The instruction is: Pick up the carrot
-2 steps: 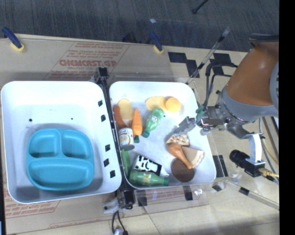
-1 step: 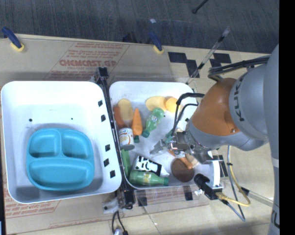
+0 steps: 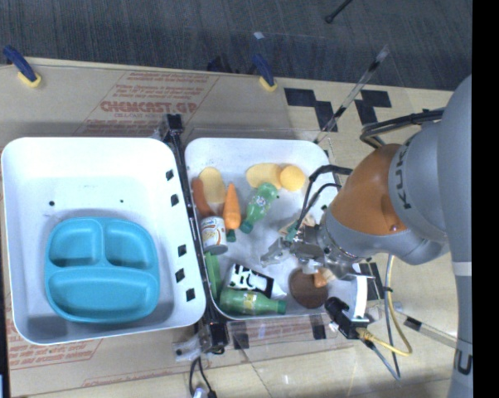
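- The arm (image 3: 382, 201), grey with an orange band, reached in from the right and hung over the right bin (image 3: 233, 149), its wrist above the bin's right half.
- The gripper (image 3: 289, 243) pointed toward the middle of that bin; its metal parts blurred together there, so whether the fingers were spread or pressed together could not be told, and nothing could be seen between them.
- The carrot (image 3: 231, 207) lay in the left part of the right bin, orange and lengthwise, tip pointing toward the far wall, well apart from the gripper.
- Just left of the carrot lay a brownish sausage-shaped item (image 3: 201, 196), and above that a small yellow piece (image 3: 210, 177).
- A small can (image 3: 214, 234) with a pale label stood just below the carrot, near the divider between the bins.
- A green bottle (image 3: 259, 206) lay tilted just right of the carrot, between it and the gripper.
- Two yellow items (image 3: 276, 175) sat near the far wall of the right bin.
- A second green bottle (image 3: 251, 303) lay along the near wall, with a black-and-white object (image 3: 251, 279) just above it and a brown round thing (image 3: 306, 288) to its right, under the wrist.
- The left bin (image 3: 34, 160) held a blue compartment tray (image 3: 103, 269) in its near half.
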Available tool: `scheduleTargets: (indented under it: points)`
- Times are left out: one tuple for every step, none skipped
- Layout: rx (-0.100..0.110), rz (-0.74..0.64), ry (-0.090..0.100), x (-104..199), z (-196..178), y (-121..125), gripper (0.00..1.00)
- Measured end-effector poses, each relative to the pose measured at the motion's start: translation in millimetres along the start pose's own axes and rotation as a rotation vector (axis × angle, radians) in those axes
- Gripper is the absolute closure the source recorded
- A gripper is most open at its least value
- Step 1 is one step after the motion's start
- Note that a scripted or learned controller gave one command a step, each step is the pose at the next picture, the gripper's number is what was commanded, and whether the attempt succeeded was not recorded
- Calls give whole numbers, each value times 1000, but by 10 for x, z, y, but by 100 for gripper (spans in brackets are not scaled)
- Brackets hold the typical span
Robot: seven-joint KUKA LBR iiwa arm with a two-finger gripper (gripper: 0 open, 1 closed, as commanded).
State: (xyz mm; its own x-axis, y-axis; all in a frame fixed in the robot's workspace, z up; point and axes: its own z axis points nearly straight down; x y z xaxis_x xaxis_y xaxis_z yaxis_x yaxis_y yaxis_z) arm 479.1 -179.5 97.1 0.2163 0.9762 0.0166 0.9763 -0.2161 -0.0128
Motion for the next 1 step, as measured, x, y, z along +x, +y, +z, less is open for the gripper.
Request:
scheduleTargets:
  points:
    - [-4, 174, -13, 629, 69, 210, 0]
